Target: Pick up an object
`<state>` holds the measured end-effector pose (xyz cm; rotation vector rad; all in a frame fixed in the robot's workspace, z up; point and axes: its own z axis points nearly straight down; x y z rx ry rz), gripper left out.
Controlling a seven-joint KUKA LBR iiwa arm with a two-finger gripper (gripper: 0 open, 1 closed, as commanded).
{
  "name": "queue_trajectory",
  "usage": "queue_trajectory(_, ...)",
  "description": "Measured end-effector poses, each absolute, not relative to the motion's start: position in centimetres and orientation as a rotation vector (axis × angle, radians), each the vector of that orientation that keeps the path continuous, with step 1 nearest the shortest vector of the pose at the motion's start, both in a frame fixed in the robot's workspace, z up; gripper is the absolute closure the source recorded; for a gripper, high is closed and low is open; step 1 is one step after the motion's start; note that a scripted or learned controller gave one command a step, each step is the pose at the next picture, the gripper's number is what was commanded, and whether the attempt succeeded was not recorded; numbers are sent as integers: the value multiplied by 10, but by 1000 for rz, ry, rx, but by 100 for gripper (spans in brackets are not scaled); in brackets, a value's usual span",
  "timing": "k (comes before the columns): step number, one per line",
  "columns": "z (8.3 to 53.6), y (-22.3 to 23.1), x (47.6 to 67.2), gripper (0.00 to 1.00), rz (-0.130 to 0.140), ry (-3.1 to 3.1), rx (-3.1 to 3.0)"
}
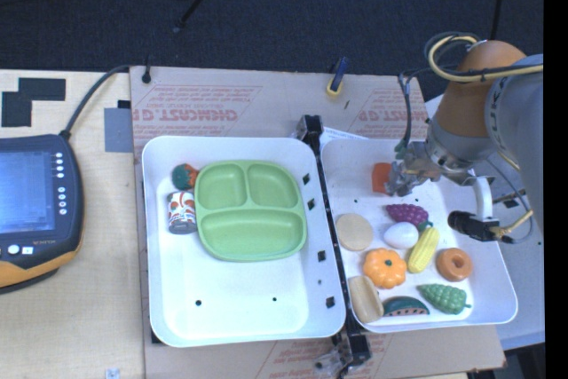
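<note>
Just beside my gripper (401, 183), toward left bin: small orange-red plastic block (382, 177), touching or nearly touching; contact unclear. Cannot tell whether I hold anything. I hang low over right white bin (506, 302), at its far edge, presumably reaching for that block as pick target. Below me, toy food lies loose: purple plastic grape bunch (406, 213), white egg (400, 235), yellow corn cob (423, 248), orange pumpkin (384, 268). Well left of me: green divided plastic plate (249, 210).

Bright even light, slightly soft focus
</note>
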<state>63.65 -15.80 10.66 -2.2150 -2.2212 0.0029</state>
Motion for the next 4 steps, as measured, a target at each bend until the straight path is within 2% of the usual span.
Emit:
queue_trajectory(2,223,-167,639,100,-3,-2224,-2224)
queue_trajectory(3,214,-114,641,100,1,-2223,-2214)
queue_trajectory(4,230,-61,636,100,0,-2224,-2213)
